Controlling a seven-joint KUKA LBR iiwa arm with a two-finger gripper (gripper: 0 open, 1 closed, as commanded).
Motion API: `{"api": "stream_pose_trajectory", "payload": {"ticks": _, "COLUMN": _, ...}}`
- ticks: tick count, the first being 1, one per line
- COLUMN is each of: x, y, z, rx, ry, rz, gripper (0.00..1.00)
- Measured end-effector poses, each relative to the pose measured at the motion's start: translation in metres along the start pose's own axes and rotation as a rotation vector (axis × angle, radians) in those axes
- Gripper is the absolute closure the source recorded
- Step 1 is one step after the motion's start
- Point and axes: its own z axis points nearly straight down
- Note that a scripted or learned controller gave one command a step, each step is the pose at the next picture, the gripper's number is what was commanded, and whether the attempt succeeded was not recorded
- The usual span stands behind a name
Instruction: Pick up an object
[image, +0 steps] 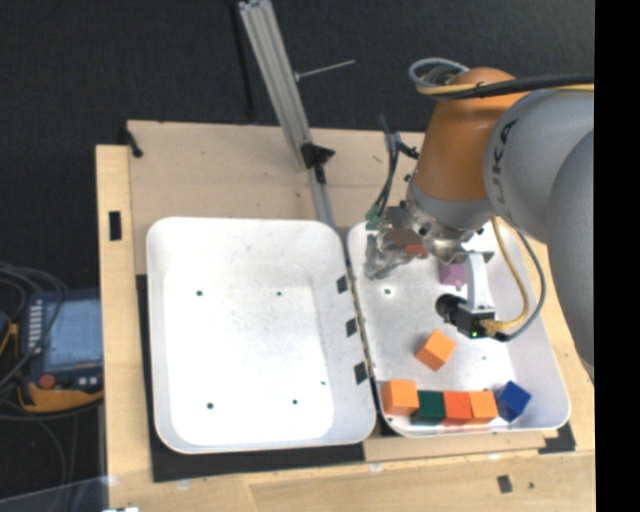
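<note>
Dark letters stand on the grey housing of the arm (520, 150), but they are seen at an angle and I cannot read them surely. The objects to pick are small coloured blocks, all in the right bin (395, 330). Along its near wall there is a row, from left to right: an orange block (401, 396), a green block (431, 406), a red-orange block (458, 406), a second orange block (483, 404) and a blue block (513, 399). A loose orange cube (436, 350) lies tilted above the row, apart from it. A pink block (453, 270) lies partly under the wrist. The left bin (240, 330) is white with a few dark dots. The gripper (382, 255) hangs over the far left corner of the right bin; if it is open or closed I cannot tell.
</note>
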Motion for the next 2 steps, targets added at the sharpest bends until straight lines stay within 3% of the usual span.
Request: {"api": "stream_pose_trajectory", "payload": {"ticks": 2, "x": 0.11, "y": -0.009, "z": 0.001, "rx": 0.002, "ry": 0.0, "rz": 0.0, "gripper": 1.0}}
